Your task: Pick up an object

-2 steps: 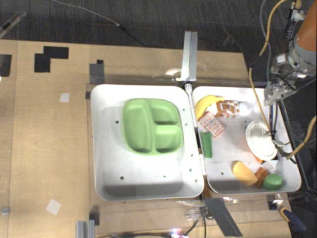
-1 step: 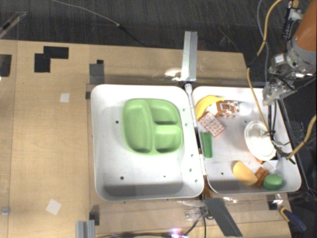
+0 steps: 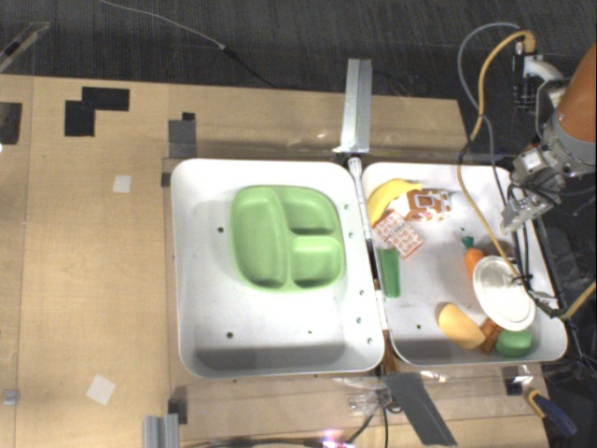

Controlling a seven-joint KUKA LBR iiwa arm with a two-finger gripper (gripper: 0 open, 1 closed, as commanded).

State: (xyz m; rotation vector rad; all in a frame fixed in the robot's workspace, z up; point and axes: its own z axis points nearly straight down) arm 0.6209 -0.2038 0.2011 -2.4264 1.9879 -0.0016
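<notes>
In the right bin (image 3: pixel 550 343), along the near edge, lie a green lid (image 3: pixel 514 343), a yellow fruit (image 3: pixel 460 323) and a white cup (image 3: pixel 502 291); farther back, a banana (image 3: pixel 390 194). The arm (image 3: pixel 571 124) leans over the bin's far right corner, tool (image 3: pixel 522 205) low; its grip cannot be told.

Position: fixed above the light wooden bench (image 3: pixel 84 278)
Direction: slanted downward
Coverage: both shallow white plastic bins (image 3: pixel 201 343), moderately near

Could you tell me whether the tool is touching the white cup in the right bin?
Apart. The camera view shows the tool above the bin's far right edge, with bare bin floor between it and the white cup.
</notes>
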